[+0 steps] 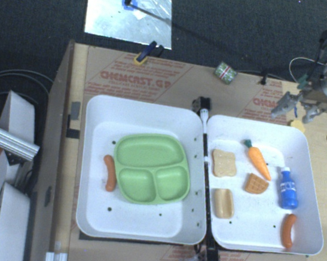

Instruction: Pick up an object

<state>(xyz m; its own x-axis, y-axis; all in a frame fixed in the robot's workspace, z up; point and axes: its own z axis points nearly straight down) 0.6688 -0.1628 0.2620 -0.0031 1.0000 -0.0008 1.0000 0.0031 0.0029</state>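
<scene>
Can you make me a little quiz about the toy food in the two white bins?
1. True or false: the green plate sits in the left bin.
2. Which lies nearest the blue bottle? A) the carrot B) the slice of bread C) the sausage beside the green plate
3. Fill in: the gripper hangs above the far edge of the ___ bin.

Key: 1 true. 2 A. 3 right; it hangs over the right bin, and nothing sits between its fingers.
</scene>
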